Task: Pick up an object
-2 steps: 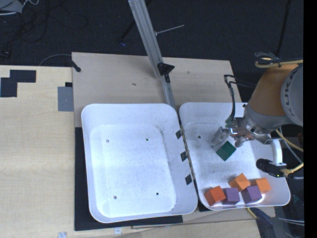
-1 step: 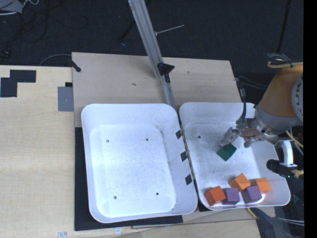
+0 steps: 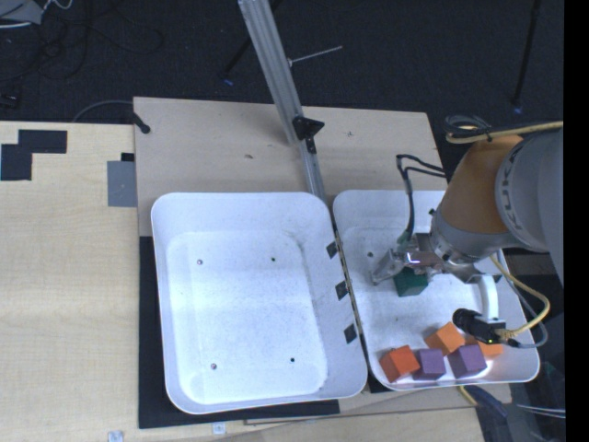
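In the right bin (image 3: 368,215), the pincer (image 3: 405,267) is closed on one green block (image 3: 411,284), near the bin's middle. Along the near edge of this bin lie two orange blocks (image 3: 399,363) and two purple blocks (image 3: 430,365).

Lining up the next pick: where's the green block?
In the right bin, mid-floor, directly under the gripper: the green block, up-left of the orange and purple blocks.

Green block (image 3: 410,283) in right bin (image 3: 368,224), apparently tilted, partly hidden.
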Controlling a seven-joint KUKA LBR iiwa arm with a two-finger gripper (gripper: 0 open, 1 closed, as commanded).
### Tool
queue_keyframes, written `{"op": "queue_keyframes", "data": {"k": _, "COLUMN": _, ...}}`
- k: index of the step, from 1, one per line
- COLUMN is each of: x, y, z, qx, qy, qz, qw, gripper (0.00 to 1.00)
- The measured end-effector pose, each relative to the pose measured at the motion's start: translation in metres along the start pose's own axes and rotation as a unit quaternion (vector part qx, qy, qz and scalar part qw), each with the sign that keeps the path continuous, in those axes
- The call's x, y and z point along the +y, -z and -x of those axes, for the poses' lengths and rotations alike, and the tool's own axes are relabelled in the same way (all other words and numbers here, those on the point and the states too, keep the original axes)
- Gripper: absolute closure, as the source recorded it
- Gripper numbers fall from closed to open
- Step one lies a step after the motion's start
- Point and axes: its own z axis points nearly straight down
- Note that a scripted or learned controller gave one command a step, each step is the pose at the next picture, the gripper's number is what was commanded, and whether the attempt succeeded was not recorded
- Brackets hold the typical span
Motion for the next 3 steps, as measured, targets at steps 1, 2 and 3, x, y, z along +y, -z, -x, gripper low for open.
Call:
{"op": "queue_keyframes", "data": {"k": 1, "x": -0.001, "y": 0.01, "z": 0.003, "qx": 0.0, "qy": -0.004, "qz": -0.001, "qw": 1.0, "gripper": 1.0}}
{"op": "queue_keyframes", "data": {"k": 2, "x": -0.011, "y": 0.103, "z": -0.069, "qx": 0.001, "qy": 0.001, "qz": 0.003, "qw": 1.0, "gripper": 1.0}}
{"op": "queue_keyframes", "data": {"k": 3, "x": 0.003, "y": 0.098, "z": -0.147, "qx": 0.001, "qy": 0.002, "qz": 0.0, "qw": 1.0, "gripper": 1.0}}
